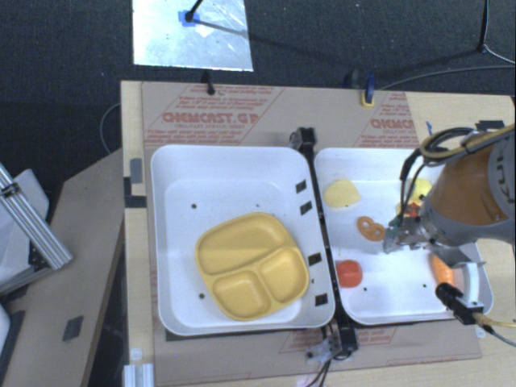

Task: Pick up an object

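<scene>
Gripper [395,239] hovers low in the right bin [379,309], just right of the pretzel [371,229]; finger spread, I can't tell.

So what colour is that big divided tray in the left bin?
Pale yellow; the three-compartment plastic tray shows best in the overhead camera view.

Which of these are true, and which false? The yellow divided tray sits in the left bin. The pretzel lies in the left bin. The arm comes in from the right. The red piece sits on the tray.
1. The yellow divided tray sits in the left bin. True.
2. The pretzel lies in the left bin. False: it lies in the right bin.
3. The arm comes in from the right. True.
4. The red piece sits on the tray. False: it sits on the right bin's floor.
</scene>
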### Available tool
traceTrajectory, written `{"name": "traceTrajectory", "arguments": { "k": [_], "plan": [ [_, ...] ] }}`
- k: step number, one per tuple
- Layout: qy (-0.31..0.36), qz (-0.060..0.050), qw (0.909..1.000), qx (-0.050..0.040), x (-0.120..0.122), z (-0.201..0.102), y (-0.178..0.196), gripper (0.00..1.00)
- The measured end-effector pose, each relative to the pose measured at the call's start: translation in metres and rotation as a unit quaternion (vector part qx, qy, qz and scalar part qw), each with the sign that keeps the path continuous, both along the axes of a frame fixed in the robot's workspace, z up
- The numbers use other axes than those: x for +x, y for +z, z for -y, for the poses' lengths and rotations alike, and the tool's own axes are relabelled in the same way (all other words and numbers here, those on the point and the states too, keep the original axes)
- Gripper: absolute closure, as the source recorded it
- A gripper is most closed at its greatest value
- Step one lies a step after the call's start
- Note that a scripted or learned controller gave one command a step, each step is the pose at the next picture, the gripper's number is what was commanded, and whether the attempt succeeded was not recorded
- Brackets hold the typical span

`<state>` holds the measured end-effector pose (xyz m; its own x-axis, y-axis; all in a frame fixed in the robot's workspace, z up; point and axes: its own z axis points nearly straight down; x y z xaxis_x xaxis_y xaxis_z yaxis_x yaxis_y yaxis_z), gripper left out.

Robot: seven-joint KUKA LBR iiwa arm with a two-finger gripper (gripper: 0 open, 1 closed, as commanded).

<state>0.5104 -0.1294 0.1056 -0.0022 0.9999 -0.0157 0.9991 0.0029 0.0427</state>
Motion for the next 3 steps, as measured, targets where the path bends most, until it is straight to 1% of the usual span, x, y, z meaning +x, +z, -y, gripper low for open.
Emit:
{"name": "traceTrajectory", "arguments": {
  "k": [1,2,3],
  "plan": [
    [0.001,-0.019,0.9998,0.007,0.01,0.006,0.051,1.0],
    [0.002,-0.018,0.9998,0.0069,0.02,0.003,0.11,1.0],
    [0.001,-0.019,0.9998,0.0071,0.021,0.003,0.16,1.0]
  ]
}}
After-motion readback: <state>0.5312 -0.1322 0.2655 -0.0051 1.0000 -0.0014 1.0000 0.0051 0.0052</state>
